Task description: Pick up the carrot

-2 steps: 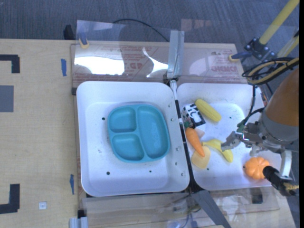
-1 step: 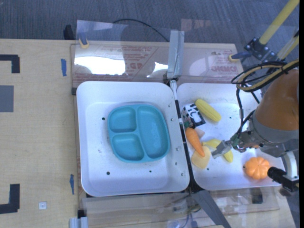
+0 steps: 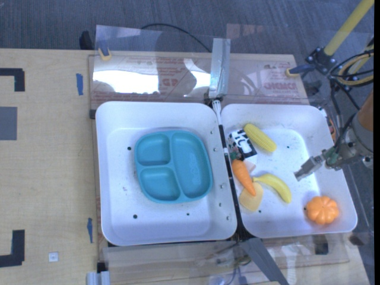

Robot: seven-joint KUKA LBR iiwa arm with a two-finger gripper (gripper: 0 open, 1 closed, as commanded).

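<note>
gripper: [image 3: 304, 170] over the right bin, near its right wall; nothing held; can't tell from this slant view how far apart it is set.
nearest to gripper: banana [image 3: 274, 186] just left and a bit below; pumpkin [image 3: 322, 209] below, near bin corner.
carrot: [image 3: 243, 177] well left of the gripper, past the banana, hard against the divider side of the right bin [image 3: 297, 230].
carrot axis: long axis runs diagonal, thick end up-left toward the black-and-white tag [image 3: 241, 142], tip down-right over a pale yellow piece [image 3: 250, 202].
clutter: corn [image 3: 260, 138] up-left of the gripper, clear of the carrot.
approach: my call, travel left over the banana, come straight down at carrot mid-body, close across the short axis, i.e. perpendicular to the diagonal.
risk: bin wall and the pale piece crowd one side; probably little room there.
left bin: blue divided plate [image 3: 173, 165], not involved.
</note>
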